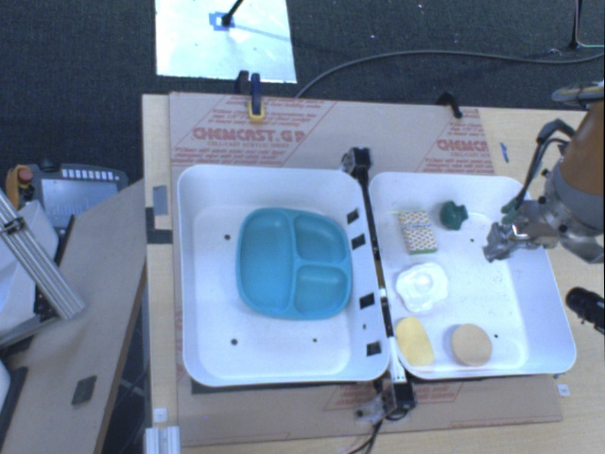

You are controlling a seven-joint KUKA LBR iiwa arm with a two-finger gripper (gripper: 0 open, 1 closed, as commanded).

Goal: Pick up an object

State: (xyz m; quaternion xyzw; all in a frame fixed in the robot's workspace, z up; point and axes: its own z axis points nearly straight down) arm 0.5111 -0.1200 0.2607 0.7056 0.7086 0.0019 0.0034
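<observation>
Tool (498, 241): hovering over the right white bin (558, 334), near its right wall; whether its grip is wide or narrow I cannot tell
Nearest thing: small dark green lumpy object (454, 216), lying just to the tool's left, slightly farther back; apart from it
Other candidates: white blob-shaped piece (422, 286), round tan disc (471, 344), sitting nearer the front, left of the tool
Judgement: a short leftward reach is looking simplest

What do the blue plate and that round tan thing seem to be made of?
The blue plate looks like smooth moulded plastic: even colour, soft sheen, three pressed compartments. The round tan thing looks matte and slightly grainy, maybe foam or rubbery toy food, though the picture is too coarse to tell for sure.
</observation>
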